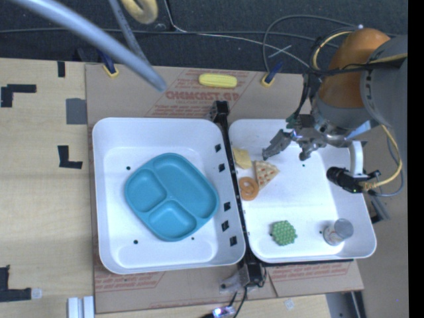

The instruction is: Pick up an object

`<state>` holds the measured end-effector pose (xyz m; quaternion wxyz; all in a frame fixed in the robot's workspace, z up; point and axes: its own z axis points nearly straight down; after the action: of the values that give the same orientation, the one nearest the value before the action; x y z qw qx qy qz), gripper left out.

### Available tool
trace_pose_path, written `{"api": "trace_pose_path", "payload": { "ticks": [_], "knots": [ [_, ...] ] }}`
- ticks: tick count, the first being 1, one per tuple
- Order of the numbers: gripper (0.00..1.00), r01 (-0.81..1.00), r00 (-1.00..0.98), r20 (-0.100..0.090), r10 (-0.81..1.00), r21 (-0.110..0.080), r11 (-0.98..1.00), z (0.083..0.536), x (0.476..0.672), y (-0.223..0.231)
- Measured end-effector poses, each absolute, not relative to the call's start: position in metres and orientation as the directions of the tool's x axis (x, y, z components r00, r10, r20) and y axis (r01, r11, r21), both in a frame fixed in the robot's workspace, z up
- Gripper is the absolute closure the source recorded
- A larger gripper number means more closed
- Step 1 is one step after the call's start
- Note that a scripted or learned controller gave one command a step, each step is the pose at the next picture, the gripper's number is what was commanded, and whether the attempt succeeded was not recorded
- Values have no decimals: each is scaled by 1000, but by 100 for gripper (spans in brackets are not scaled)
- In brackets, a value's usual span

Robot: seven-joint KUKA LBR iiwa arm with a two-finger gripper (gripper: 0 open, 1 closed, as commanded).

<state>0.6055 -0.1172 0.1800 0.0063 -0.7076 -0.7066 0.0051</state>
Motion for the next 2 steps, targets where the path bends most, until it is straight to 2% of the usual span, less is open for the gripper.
{"api": "trace_pose_path", "payload": {
  "ticks": [1, 2],
  "knots": [
    [0, 1000, -2, 0, 1000, -2, 2, 189, 609, -117],
    [0, 1000, -1, -1, 1000, -5, 1, 145, 611, -117]
  ]
}}
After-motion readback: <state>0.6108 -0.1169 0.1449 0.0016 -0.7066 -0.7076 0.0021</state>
